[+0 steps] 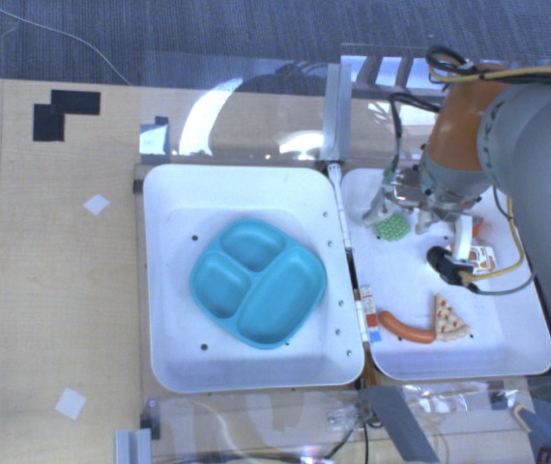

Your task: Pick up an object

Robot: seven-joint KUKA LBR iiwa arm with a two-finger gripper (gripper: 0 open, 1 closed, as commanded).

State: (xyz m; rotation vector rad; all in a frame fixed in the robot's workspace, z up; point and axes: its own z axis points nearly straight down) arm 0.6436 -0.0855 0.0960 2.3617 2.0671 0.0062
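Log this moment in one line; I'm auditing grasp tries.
gripper: low in right white bin | beside: green bumpy toy | grasp: unconfirmed

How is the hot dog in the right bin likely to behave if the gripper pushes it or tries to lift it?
The hot dog looks long and rounded, so a sideways push would probably roll it. It lies flat on the right bin floor beside the pizza slice, so a nudge might shove both. It seems a small toy, likely light, and its smooth skin may slip.
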